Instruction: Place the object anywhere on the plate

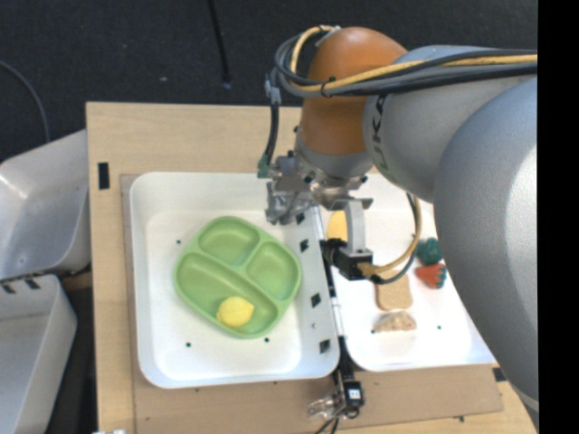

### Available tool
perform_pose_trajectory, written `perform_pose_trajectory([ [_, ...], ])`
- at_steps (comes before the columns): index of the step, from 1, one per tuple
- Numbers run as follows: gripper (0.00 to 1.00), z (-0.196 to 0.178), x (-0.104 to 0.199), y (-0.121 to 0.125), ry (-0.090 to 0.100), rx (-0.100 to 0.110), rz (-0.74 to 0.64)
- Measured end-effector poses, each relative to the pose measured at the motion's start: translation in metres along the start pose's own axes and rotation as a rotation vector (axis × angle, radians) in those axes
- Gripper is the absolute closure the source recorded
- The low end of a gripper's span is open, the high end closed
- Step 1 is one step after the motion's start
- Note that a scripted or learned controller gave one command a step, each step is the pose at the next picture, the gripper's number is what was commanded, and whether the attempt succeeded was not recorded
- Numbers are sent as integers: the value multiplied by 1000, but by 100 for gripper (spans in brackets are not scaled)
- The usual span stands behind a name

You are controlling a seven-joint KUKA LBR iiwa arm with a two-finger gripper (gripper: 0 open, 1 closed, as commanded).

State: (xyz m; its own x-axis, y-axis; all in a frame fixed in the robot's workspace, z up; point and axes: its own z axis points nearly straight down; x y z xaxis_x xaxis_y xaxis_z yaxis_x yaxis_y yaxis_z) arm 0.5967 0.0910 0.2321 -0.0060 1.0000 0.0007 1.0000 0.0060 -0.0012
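A: So, where do you stand with the small round yellow object?

B: You see it lying in the lower compartment of the green three-part plastic plate, which sits in the left shallow white bin. It looks like a smooth, pale yellow ball or lemon-like toy, resting near the plate's lower rim and touching nothing else.

A: And the gripper?

B: It hangs over the seam between the two bins, just beside the plate's upper right edge and apart from the yellow object. You cannot tell from this slanted angle how its jaws stand; the grey arm's orange band and the wrist hide much of it. No item shows between them.

A: What would you advise for this step?

B: I judge the placing done, so you should lift straight up and clear the plate's rim without nudging it. Mind the dangling cables. In the right bin, the red-and-green toy and tan pieces lie well clear of the plate; leave them.
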Motion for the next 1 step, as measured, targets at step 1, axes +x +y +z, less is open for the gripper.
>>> perform_pose_trajectory([
  [1,0,0,-3,0,0,-1,4],
])
